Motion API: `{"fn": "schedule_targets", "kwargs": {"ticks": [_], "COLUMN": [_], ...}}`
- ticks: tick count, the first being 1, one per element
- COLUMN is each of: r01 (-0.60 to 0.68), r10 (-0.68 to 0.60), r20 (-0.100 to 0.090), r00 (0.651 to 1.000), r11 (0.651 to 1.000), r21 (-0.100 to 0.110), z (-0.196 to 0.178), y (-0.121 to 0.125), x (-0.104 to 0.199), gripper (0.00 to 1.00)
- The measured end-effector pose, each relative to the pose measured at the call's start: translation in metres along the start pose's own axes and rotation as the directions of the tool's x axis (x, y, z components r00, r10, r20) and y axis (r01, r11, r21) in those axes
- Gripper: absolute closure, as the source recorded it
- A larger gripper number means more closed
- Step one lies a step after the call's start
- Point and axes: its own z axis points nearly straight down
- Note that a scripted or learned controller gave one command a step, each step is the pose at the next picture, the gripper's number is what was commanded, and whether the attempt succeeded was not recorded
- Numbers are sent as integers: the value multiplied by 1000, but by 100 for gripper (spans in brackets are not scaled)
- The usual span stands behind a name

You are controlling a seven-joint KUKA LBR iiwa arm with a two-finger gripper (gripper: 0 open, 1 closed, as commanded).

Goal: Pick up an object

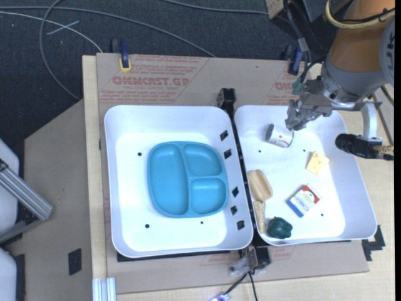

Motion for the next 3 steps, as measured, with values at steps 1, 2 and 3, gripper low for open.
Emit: {"fn": "schedule_targets", "kwargs": {"ticks": [1,2,3], "r01": [-2,0,-1], "r10": [2,0,1], "r20": [2,1,1], "r00": [1000,1000,1000], "r11": [1000,1000,1000], "r21": [-2,-3,-2], "z": [-2,1,25], "y": [7,21,36], "x": [51,107,157], "gripper": [100,100,100]}}
